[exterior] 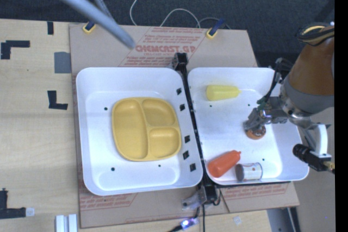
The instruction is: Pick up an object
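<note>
Disc [255, 133] | small brown, lying directly under gripper [255, 123] | looking light, stiff, flat; edges giving best hold | gripper's grasp: cannot tell | carrot [223, 163] sitting below-left.

Arm: grey, with an orange band above the wrist, entering from the right edge.
Wrist: angled down and leftward.
Claw [255, 126]: low, pointing down; finger state unclear.

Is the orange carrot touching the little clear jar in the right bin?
Touching. The camera view shows the carrot's lower edge meeting the jar's dark cap end, no white bin floor between them.
</note>
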Motion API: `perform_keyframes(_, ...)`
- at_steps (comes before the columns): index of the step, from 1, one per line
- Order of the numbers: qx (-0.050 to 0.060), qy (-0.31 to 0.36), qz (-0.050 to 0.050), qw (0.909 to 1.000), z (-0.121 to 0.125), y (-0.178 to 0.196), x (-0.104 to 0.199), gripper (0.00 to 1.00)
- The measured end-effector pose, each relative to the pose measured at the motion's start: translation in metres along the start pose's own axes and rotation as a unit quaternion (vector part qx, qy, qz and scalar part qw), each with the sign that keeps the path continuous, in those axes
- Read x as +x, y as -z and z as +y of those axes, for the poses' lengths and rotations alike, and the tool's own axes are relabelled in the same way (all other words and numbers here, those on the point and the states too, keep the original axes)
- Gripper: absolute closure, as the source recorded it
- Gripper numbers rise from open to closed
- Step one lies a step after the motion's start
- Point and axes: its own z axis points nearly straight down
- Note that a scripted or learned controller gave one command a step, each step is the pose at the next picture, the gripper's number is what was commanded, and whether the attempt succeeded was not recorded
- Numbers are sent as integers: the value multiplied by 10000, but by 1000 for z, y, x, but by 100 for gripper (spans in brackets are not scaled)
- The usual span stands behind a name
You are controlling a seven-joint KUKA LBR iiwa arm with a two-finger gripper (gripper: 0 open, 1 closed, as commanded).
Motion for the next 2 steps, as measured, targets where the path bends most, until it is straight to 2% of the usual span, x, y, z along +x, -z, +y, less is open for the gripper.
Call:
perform_keyframes(1, -7, 1, -3, 10000, 1, 52, 0, 100)
perform_keyframes(2, 17, 10, 6, 10000, -2, 51, 55, 100)
